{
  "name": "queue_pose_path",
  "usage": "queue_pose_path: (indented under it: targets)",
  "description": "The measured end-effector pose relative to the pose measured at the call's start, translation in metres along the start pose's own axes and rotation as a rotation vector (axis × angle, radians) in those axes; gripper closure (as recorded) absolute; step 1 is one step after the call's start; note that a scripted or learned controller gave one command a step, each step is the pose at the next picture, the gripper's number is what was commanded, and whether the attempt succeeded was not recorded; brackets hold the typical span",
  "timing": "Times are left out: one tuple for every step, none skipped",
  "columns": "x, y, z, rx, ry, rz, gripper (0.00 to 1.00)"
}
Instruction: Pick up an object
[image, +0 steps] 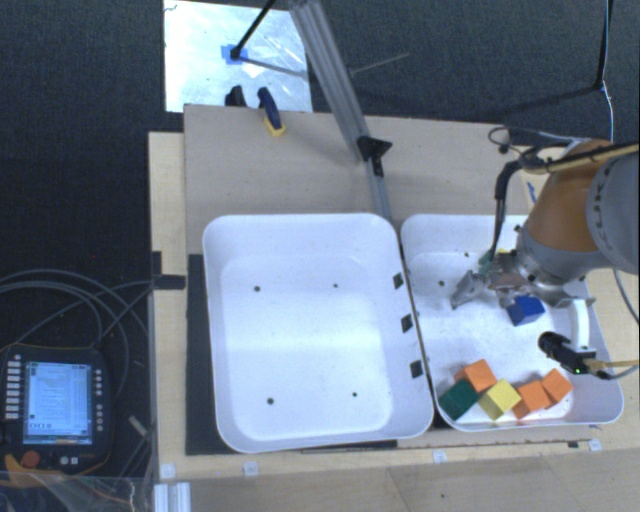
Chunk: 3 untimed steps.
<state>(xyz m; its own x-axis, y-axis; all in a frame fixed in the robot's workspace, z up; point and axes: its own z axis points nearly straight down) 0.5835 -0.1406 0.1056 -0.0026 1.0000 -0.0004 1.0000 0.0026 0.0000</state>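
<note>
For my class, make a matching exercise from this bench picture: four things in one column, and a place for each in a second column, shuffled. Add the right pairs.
Things
1. blue block
2. green block
3. yellow block
4. teach pendant

Places
A. off the bench, at the view's lower left
B. right bin, just below the gripper
C. near the right bin's front left corner, left of the yellow block
D. front of the right bin, between green and orange blocks

Pairs: 1-B, 2-C, 3-D, 4-A

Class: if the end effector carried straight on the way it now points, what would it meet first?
The end effector points left and down into the right bin. Its line probably meets that bin's bare white floor first; the blue block lies behind it. Depth is unclear.
</note>
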Motion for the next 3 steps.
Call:
queue_pose_path:
  targets:
    - [0.0, 0.001, -0.012, -0.004, 0.0, -0.002, 1.0]
    - [0.009, 0.006, -0.062, -0.007, -0.001, -0.003, 1.0]
    - [0.008, 0.008, -0.117, -0.008, -0.001, -0.003, 1.0]
